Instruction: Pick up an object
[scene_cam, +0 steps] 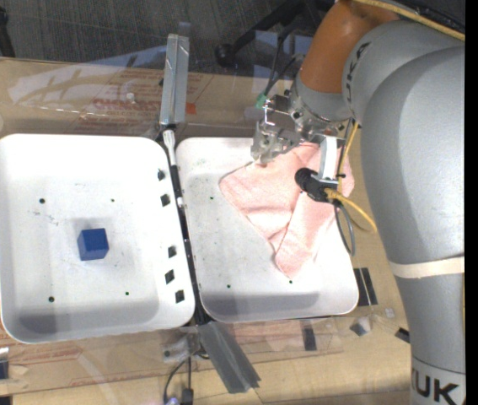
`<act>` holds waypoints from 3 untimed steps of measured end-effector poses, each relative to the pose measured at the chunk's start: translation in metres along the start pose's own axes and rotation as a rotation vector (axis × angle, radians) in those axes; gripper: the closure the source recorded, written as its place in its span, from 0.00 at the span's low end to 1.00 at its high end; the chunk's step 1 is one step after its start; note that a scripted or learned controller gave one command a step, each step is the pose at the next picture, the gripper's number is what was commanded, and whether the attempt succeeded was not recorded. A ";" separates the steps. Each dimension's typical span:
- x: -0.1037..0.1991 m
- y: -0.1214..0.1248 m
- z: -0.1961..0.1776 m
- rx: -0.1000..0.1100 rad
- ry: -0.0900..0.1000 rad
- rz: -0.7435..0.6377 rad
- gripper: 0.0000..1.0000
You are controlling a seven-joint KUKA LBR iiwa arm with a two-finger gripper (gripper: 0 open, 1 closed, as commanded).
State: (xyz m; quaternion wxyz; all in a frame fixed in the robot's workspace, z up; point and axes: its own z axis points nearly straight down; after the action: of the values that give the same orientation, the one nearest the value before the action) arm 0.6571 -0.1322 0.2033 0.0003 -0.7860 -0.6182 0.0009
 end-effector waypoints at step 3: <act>0.016 -0.004 -0.007 0.002 -0.001 -0.127 1.00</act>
State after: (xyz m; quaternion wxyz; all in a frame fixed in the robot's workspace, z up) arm 0.6566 -0.1157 0.2099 0.0009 -0.7452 -0.6669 0.0016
